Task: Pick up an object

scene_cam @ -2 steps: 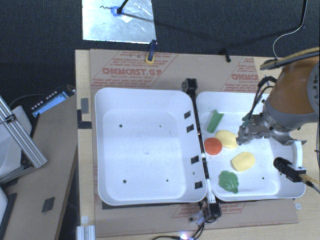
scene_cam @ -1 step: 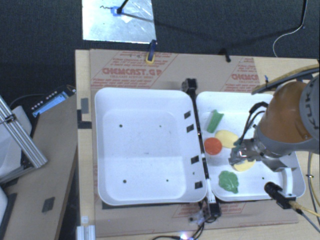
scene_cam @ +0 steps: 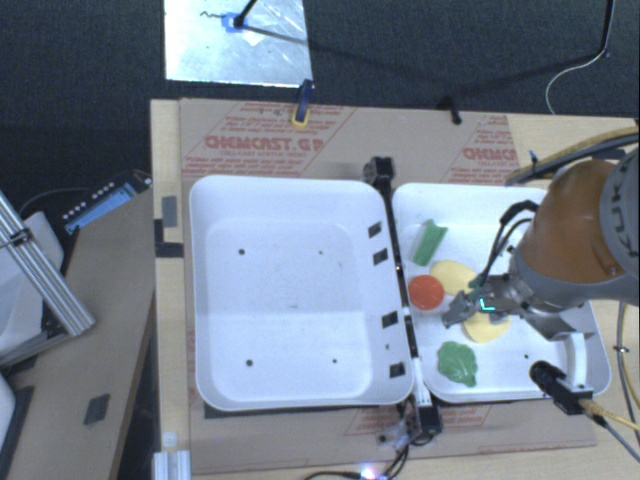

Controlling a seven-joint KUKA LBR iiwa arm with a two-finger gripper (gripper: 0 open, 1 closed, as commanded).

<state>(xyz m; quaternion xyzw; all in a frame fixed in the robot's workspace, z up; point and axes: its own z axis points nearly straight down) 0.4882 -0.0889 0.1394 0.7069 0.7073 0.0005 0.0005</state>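
Two white bins side by side on the desk (scene_cam: 330, 128); four small objects, all in the right one.

The left bin (scene_cam: 290, 293) is the larger in view, its floor bare white with a few dark dots. The right bin (scene_cam: 480, 203) holds one yellow object (scene_cam: 455, 273), one dark green leafy object (scene_cam: 459, 362), one light green block (scene_cam: 431, 241) and one red-orange ball (scene_cam: 427, 291). The ball touches the yellow object's left edge; the light green block lies above them, near the divider; the leafy piece sits apart toward the near wall. The arm (scene_cam: 580, 233) covers the bin's right side, its pincer (scene_cam: 478, 308) low over the yellow object; whether it is open or closed I cannot tell.
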